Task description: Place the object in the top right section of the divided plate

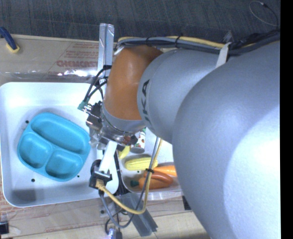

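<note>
Divided plate [53, 146] apart from bin walls [1, 133]

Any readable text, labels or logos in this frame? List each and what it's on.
"KA": black letters running sideways on the grey arm, a partial word.
Red print on the cardboard sheet behind the left bin: blurred, unreadable.
No marking on the blue divided plate.

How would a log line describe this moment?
arm: over right bin | blue plate: left bin, unfilled | yellow item, orange item: right bin
</note>
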`<state>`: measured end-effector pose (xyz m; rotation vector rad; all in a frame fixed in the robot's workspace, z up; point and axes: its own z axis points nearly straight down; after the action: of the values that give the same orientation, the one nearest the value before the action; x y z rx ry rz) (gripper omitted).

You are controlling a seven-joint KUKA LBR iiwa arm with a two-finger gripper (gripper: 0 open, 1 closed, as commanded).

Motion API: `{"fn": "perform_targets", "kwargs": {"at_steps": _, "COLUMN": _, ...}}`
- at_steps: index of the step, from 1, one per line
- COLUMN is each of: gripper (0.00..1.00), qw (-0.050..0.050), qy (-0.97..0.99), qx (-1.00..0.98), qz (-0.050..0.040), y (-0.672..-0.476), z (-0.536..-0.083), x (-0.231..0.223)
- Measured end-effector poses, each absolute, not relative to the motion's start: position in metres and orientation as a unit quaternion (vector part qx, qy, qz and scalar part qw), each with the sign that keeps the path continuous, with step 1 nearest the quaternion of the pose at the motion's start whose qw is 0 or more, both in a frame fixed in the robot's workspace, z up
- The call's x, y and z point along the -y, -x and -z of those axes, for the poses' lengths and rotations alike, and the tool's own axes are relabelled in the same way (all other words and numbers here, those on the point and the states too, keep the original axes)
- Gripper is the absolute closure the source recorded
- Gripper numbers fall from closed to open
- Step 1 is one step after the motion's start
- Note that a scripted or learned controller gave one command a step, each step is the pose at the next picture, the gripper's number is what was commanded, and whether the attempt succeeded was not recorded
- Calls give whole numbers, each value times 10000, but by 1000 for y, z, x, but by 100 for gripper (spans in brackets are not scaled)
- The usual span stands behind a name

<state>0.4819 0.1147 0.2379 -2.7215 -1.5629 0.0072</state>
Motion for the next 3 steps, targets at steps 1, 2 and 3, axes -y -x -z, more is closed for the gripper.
{"fn": "perform_targets", "kwargs": {"at_steps": 1, "gripper": 100, "qw": 8, "qy": 9447, "qx": 3280, "qz": -12, "y": -546, "z": -375, "x": -134}}
{"fn": "perform_targets", "kwargs": {"at_steps": 2, "gripper": 100, "qw": -4, "qy": 9362, "qx": 3515, "qz": -21, "y": -614, "z": -364, "x": -201}}
{"fn": "perform_targets", "kwargs": {"at_steps": 3, "gripper": 100, "qw": 10, "qy": 9293, "qx": 3692, "qz": -42, "y": -563, "z": -223, "x": -219}}
